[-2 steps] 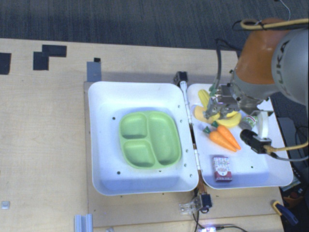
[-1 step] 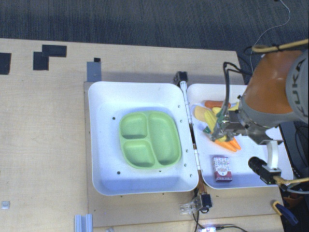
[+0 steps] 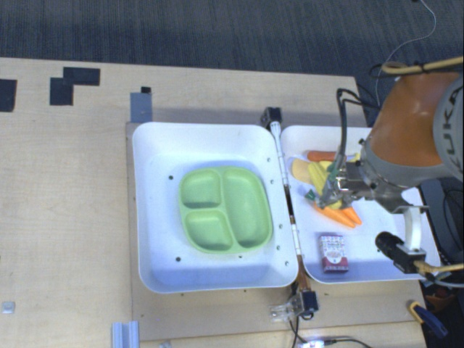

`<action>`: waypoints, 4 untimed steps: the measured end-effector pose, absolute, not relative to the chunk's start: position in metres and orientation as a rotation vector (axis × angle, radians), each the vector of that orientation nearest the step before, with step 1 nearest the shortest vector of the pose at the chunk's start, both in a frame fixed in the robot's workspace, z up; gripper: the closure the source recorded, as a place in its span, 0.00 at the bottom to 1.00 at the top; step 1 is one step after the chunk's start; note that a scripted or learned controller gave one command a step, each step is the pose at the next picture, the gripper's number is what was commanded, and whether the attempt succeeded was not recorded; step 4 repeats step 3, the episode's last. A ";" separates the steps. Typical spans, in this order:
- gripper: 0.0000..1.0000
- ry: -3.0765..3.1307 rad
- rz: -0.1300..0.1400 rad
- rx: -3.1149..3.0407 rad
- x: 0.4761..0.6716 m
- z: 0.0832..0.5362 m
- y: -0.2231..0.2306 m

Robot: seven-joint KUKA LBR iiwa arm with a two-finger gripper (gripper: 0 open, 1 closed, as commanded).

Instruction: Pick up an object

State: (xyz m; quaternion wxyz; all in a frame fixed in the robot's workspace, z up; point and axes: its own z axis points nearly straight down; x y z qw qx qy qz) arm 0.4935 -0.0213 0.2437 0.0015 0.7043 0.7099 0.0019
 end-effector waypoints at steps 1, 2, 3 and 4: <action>1.00 2.233 0.009 2.204 0.495 0.254 -0.021; 1.00 2.238 0.012 2.197 0.496 0.265 -0.020; 1.00 2.243 0.014 2.189 0.497 0.275 -0.020; 1.00 2.243 0.014 2.189 0.497 0.275 -0.020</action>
